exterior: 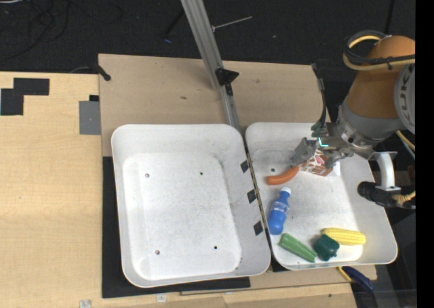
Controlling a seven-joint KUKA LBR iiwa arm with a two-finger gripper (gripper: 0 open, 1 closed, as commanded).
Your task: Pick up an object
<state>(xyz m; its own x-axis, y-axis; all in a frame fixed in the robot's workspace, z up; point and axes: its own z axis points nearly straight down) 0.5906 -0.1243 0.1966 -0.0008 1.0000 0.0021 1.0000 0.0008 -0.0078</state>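
The fingers (306, 152) hang low in the right bin (369, 222); whether they grip anything, I cannot tell. Just beside them lies an orange sausage-shaped toy (283, 176), likely light and smooth: best pinched across its middle.

On your worktop (169, 89) two shallow white bins sit side by side: the left bin (180, 201) and the right bin (369, 228). In the right bin, the orange sausage-shaped toy (282, 176) lies at its centre; the blue plastic bottle (279, 211) sits at 6 o'clock from it, the green block (297, 247), dark green cube (326, 247) and yellow corn cob (344, 236) at 5.
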